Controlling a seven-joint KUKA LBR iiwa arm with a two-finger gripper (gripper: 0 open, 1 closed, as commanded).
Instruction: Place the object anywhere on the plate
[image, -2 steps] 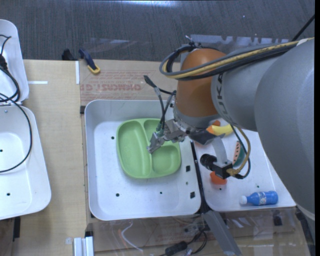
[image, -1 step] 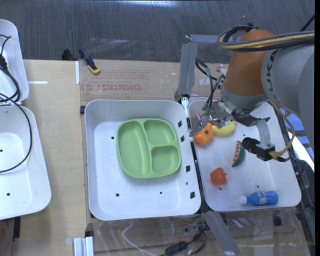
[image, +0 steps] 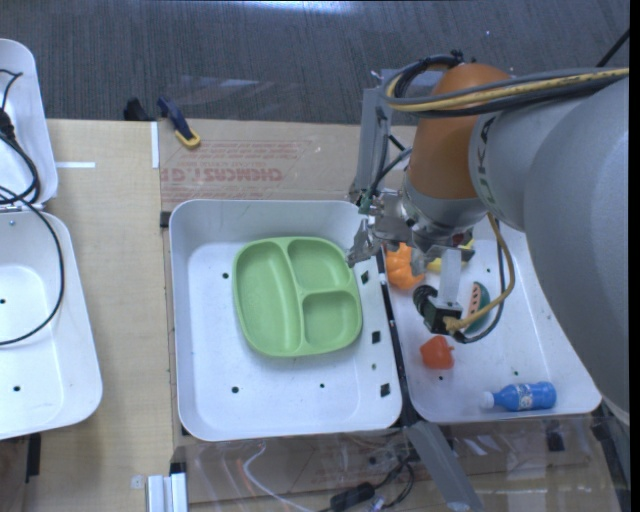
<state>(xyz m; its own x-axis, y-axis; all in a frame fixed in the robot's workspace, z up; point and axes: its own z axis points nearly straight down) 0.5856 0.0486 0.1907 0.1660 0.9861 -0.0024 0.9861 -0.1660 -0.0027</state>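
A light green divided plate (image: 296, 296) lies in the left bin (image: 200, 400), with nothing on it. My gripper (image: 392, 248) hangs low over the left side of the right bin (image: 560, 390), close to the wall between the two bins. Directly under it sits an orange object (image: 401, 270), partly covered by the wrist. I cannot tell whether the gripper touches it. Lower down in the same bin, a smaller orange-red object (image: 436, 352) lies on its own.
A blue bottle (image: 522, 397) lies on its side at the front of the right bin. A teal and white object (image: 480, 297) peeks out beside the wrist. The arm covers the back of the right bin. Cardboard (image: 250, 165) lies behind the bins.
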